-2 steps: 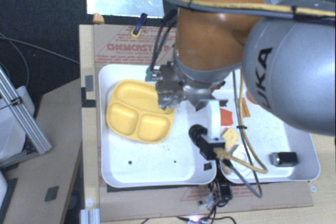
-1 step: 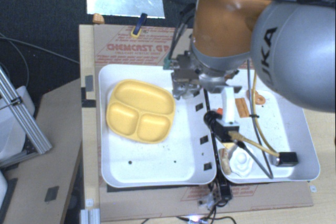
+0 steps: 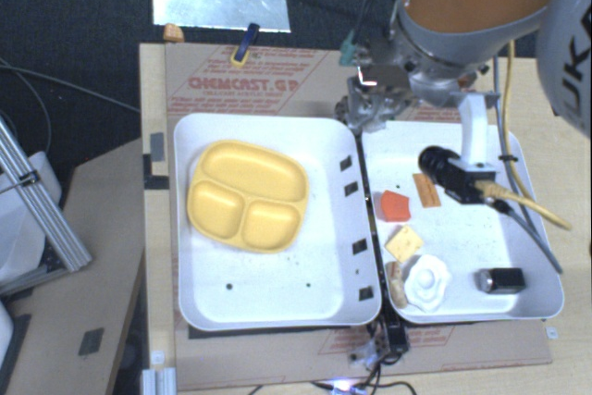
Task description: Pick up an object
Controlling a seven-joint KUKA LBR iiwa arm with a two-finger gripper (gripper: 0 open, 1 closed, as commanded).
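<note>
- Claw (image 3: 371, 99) hangs at the far rim of the bins, over the seam where the two meet. Nothing seen in its hold. How far open: cannot tell, since the wrist hardware crowds it.
- Closest candidate for pickup: red block (image 3: 395, 205), lying in the right bin (image 3: 462, 236), nearer the camera than the claw and slightly to its right. Looks small, stiff and light, with flat sides. Probably best taken across its two opposite straight edges, from straight above.
- Just beside the block, a little farther right: thin orange strip (image 3: 425, 190). Lies flat, so likely hard to get under.
- Beyond those, toward the camera: pale yellow square (image 3: 403, 243), also flat and thin, likely to slide rather than lift.
- Farther still from the claw: white frilled piece (image 3: 427, 282). Looks soft and light. A pinch on its raised middle would seem the safest hold.
- Farthest out, to the right and near the bin's front corner: dark block (image 3: 499, 279). Seems rigid and perhaps heavier, with smooth faces that could slip.
- Left of the claw and toward the camera: yellow divided plate (image 3: 248, 195) in the left bin (image 3: 268, 291). Wide and stiff, graspable only by its rim.
</note>
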